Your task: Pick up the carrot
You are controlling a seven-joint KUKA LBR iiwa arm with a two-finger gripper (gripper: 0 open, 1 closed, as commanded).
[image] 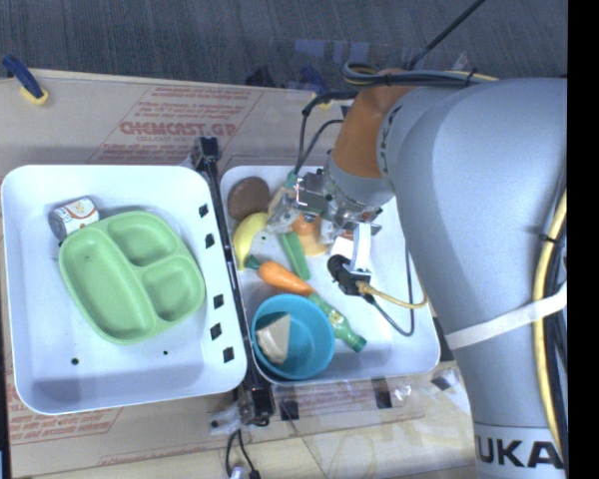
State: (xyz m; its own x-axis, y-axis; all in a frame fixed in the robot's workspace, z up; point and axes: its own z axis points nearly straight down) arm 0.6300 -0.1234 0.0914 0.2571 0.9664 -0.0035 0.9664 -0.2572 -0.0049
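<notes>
Cardboard sheeting is covering the bench under two white bins, with dark ribbed flooring showing beyond.

Carrot (284,276): lying flat in the right bin (404,342), roughly at its middle, thick end pointing toward the divider between the bins. Nothing is gripping it.

Touching or just beside the carrot: a yellow banana (248,238) on the divider side, a green stalk-like vegetable (296,254) crossing behind its leafy end, a blue bowl (294,337) just in front of it.

Farther from the carrot: a brown round item (247,197) at the bin's far corner, a green bottle-shaped item (343,329) by the bowl's rim.

Gripper (309,208): hanging behind the carrot, over the cluttered far part of the bin; whether it is released or clenched cannot be told.

Well apart from the carrot: the left bin (40,367), carrying a green divided plate (132,275) and a small carton (75,215).

Handling note: a good pick is probably calling for a shift toward the bowl side, closing across the carrot's narrow width, clear of the banana.
</notes>
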